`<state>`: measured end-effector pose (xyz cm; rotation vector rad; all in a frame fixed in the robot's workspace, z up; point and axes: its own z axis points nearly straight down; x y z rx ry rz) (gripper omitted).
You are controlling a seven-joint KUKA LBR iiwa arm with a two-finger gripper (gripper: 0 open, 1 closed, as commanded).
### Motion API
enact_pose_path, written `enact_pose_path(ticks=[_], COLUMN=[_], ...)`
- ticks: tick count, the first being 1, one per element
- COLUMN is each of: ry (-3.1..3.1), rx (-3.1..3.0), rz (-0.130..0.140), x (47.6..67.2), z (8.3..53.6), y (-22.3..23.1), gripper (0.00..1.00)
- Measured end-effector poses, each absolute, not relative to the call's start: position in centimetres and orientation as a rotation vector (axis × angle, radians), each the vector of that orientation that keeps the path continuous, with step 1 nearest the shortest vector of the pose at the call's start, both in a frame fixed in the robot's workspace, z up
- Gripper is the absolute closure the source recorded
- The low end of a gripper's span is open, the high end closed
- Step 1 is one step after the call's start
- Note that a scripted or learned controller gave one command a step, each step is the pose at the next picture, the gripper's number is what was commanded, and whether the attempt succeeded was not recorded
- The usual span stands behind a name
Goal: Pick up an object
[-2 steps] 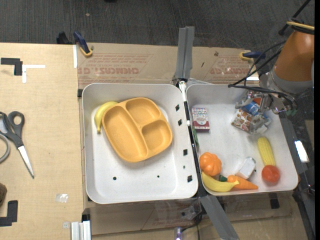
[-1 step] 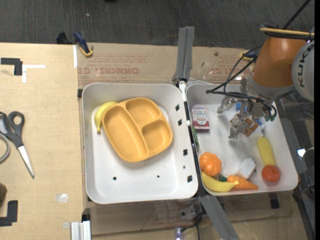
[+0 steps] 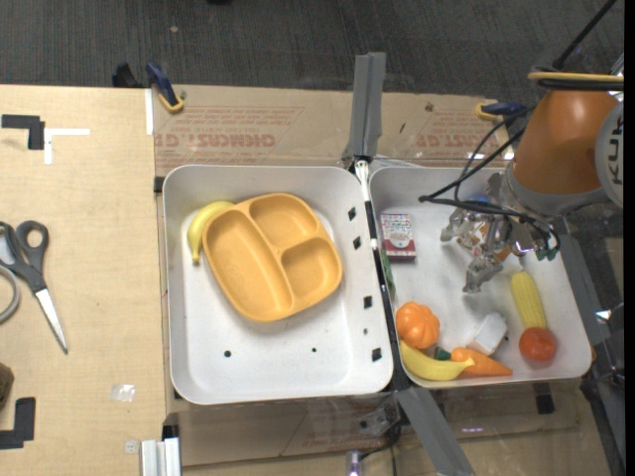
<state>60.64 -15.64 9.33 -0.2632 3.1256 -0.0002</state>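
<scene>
A: Pickable stuff, where?
B: Right bin [image 3: 572, 296]. Corn cob [image 3: 528, 298] upright-ish toward 3 o'clock of the bin, tomato [image 3: 537, 344] just below it at 5 o'clock. White piece [image 3: 489, 332] near the middle-bottom. Carrot [image 3: 483, 365] and a banana [image 3: 434, 364] along the 6 o'clock wall, touching each other. Small orange pumpkin [image 3: 417, 323] at 8 o'clock, just above that banana. Little red-and-white box [image 3: 398, 235] at 10 o'clock by the left wall.

A: End effector?
B: End effector [image 3: 482, 266] hangs over the bin's centre-top, at 10 o'clock from the corn, apart from it. Nothing visible between the fingers. Spread or pressed together, cannot tell, too much cable and metal clutter.

A: Arm?
B: Arm [image 3: 556, 142] comes in from 2 o'clock, orange band on top.

A: Left bin?
B: Left bin [image 3: 198, 365] holds a yellow divided plate [image 3: 270, 256], tilted, with a second banana [image 3: 202, 225] tucked against its 10 o'clock edge.

A: Outside the bins?
B: Scissors [image 3: 38, 281] on the desk [image 3: 79, 186] at far 9 o'clock. Cardboard [image 3: 248, 127] behind the bins at 12.
</scene>
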Motion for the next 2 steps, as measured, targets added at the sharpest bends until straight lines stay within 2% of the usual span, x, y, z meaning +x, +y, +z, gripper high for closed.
enact_pose_path(ticks=[1, 2], ry=[3.138, 3.139], rx=[0.084, 0.056], rz=[0.000, 0.001], x=[53.6, 52.0], z=[9.2, 9.2], y=[-17.1, -19.9], gripper=[0.00, 0.00])
